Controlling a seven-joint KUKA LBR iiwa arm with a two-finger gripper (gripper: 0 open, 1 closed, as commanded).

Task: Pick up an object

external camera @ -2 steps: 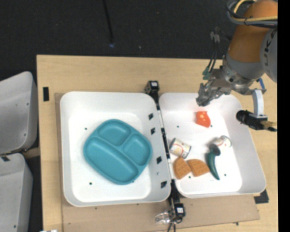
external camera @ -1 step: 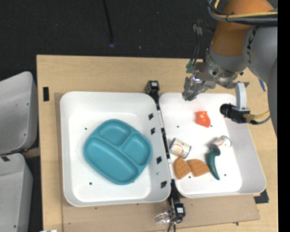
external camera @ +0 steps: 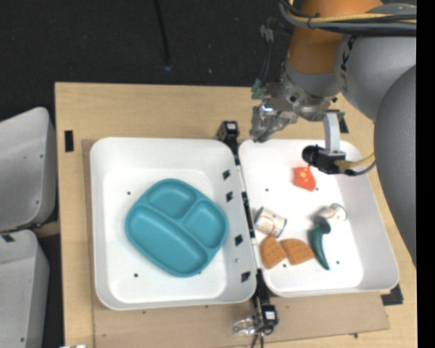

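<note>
The gripper (external camera: 264,127) hangs over the far left corner of the right bin (external camera: 370,263), its dark fingers pointing down at the rim where the two bins meet. Nothing shows between them, and whether they are spread or closed cannot be told from this angle.

All the loose things lie nearer the camera than the gripper, inside the right bin. The red piece (external camera: 304,177) is closest, a little to the gripper's right and toward the camera. Farther that way sits the can (external camera: 270,222), almost straight below the gripper in the view. Beyond it are the two brown pieces (external camera: 285,252), touching each other, and to their right the teal tool (external camera: 321,240) with a small white-and-silver item (external camera: 333,212) at its upper end.

The left bin (external camera: 105,267) holds a teal tray (external camera: 176,227), well apart from the gripper, to its left and toward the camera.
</note>
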